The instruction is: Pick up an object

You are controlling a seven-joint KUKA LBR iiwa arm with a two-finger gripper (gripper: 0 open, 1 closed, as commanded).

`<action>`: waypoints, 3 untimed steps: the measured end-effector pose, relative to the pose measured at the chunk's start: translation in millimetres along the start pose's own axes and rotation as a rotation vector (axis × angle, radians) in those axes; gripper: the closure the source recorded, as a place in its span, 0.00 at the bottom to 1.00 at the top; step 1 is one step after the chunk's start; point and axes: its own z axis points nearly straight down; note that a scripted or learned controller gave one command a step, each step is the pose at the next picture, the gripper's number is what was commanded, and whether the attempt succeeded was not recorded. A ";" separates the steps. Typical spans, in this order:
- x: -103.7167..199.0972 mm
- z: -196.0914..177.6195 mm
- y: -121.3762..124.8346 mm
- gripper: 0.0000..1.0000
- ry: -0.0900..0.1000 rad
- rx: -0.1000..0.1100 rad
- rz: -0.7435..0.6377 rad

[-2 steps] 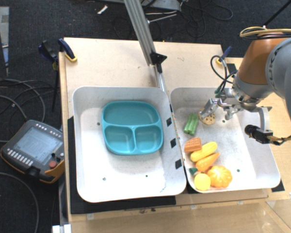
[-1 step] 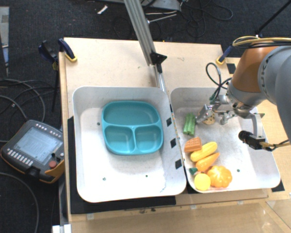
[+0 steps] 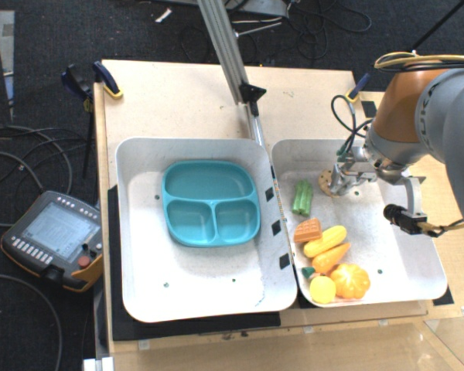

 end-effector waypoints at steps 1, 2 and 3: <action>1.0 -44.0 -3.1 1.00 0.000 -0.005 0.001; -0.9 -107.6 -5.4 1.00 -0.002 -0.008 -0.001; -4.0 -169.8 2.3 1.00 -0.002 -0.008 -0.002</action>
